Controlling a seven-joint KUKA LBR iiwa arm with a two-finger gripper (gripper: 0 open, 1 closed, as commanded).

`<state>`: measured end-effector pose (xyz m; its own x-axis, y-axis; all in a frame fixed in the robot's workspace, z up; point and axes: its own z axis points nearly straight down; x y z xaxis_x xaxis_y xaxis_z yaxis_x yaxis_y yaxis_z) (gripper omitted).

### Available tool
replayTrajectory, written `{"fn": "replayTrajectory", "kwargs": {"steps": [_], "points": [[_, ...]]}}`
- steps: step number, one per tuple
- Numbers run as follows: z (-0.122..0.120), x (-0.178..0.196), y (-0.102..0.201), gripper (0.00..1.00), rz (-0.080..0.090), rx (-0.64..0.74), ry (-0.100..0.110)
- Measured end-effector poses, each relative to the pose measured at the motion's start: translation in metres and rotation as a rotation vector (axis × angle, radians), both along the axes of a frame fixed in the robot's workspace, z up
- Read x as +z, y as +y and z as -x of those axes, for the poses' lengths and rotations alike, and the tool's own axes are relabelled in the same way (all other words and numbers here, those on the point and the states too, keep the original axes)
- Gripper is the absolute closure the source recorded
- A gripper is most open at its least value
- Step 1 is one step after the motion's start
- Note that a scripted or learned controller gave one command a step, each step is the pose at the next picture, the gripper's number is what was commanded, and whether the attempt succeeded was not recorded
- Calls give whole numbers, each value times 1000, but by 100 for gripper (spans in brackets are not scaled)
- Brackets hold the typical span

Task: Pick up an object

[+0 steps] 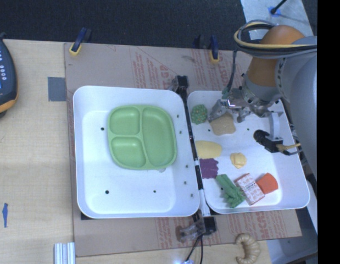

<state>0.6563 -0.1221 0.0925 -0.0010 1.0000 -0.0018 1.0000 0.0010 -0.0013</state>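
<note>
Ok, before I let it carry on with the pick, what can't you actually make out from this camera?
- Gripper: fingertips too small and blurred against the tan piece; whether it grips anything is unclear.
- Tan piece: top edge hidden under the gripper.
- Right bin: far right corner hidden by the grey arm.
- Red-and-white packet: print too small to read.
- Handheld controller: cut off by the left edge.
</note>
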Motion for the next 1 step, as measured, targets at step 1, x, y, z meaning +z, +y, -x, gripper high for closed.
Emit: {"fn": "replayTrajectory", "kwargs": {"steps": [1], "points": [[0,0,30,0,-1,5,3]]}}
